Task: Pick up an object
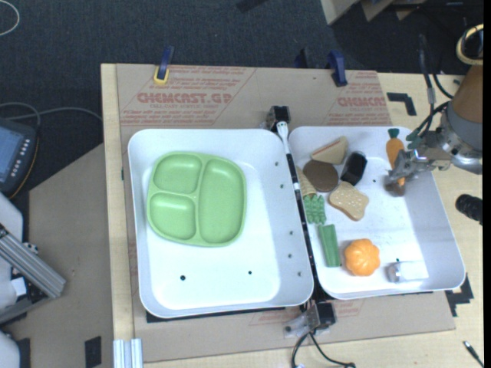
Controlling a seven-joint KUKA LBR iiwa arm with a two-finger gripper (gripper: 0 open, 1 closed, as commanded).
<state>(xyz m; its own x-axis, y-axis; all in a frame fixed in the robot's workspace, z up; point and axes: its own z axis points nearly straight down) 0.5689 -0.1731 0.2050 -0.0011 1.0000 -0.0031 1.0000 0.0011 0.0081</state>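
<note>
Overhead, slanted look at the table (230,90), a brown board bearing two shallow white bins side by side. Left bin (222,290) carries a green divided plate (197,198) with three compartments, lying flat toward the bin's far-left part. Right bin (430,236) carries the clutter: a tan wedge like a slice of bread (331,150) at the far side, a dark brown oval piece (321,176) just beside it, a black block (354,168) touching or nearly touching both, a tan cracker-like slice (349,202) nearer the camera, a green ridged strip (313,207) and a plain green stick (329,244) along the bin's left wall, an orange pumpkin-like ball (361,257) near the front, and a small grey bit (394,272) at the front right. Arm enters from the right; jaws (398,179) sit low over the right bin's far-right part. Toy carrot (394,147), orange with green top, lies just beyond the jaws, close beside them, not between them. How far open the jaws are: cannot tell; no object seen in them.
</note>
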